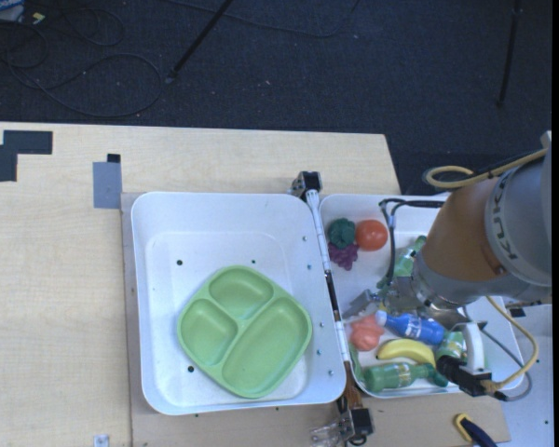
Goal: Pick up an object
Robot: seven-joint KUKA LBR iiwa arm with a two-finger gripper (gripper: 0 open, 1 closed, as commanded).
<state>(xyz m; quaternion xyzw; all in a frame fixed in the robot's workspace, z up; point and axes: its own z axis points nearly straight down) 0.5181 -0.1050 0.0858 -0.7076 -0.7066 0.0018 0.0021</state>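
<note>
The right bin (356, 202) holds several toy items. A red tomato (373, 235), a dark green leafy piece (342, 232) and purple grapes (343, 256) lie at its far end. Nearer the front are a salmon-pink piece (364, 333), a blue bottle (415, 328), a yellow banana (405, 349) and a green bottle (396, 375). My gripper (373, 301) is low inside this bin, just above the pink piece and the blue bottle's cap. The bulky wrist hides much of the bin's right half.
The left bin (168, 214) holds a light green divided plate (245, 331). A clamp (307, 184) sits on the ridge between the bins. The arm (475, 240) with its cables covers the right bin's right side. Bare bench lies to the left.
</note>
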